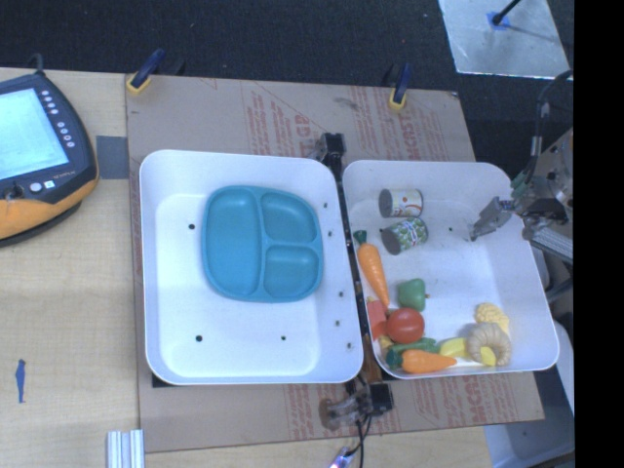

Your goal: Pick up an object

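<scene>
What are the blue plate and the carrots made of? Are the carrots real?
The blue plate looks like moulded plastic: one even colour, smooth, with three rounded sections. The carrots look like toy plastic too, since they are very bright, smooth and evenly orange. That is only a guess from their look.

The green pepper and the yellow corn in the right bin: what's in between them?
Nothing. In the camera view, just bare white bin floor lies between the green pepper and the yellow corn.

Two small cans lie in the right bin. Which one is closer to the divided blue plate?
The green-labelled can, the lower of the two, beside the long carrot's top. The white-labelled can lies just above it.
</scene>
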Robot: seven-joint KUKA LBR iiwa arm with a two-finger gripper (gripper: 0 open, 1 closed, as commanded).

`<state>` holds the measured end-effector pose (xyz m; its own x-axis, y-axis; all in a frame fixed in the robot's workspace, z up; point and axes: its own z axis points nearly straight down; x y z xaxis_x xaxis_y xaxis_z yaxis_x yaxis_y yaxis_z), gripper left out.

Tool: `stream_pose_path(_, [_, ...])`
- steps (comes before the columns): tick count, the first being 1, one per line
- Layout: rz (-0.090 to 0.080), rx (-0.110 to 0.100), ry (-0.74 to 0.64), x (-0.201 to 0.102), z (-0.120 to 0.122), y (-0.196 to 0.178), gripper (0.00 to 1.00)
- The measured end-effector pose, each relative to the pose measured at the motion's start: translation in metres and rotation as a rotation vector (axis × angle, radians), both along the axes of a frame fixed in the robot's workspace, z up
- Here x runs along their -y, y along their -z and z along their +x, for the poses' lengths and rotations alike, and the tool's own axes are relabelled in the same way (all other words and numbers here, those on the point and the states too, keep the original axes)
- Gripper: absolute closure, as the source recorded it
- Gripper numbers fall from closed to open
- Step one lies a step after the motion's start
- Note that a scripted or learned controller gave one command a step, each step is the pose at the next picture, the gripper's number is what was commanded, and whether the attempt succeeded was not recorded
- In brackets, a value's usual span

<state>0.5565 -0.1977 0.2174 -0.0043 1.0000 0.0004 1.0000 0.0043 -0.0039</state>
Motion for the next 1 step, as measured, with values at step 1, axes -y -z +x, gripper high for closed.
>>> stream_pose_path(1, [0.0, -0.003, -0.003, -0.0157, 0.0091, 0.1165, 0.0])
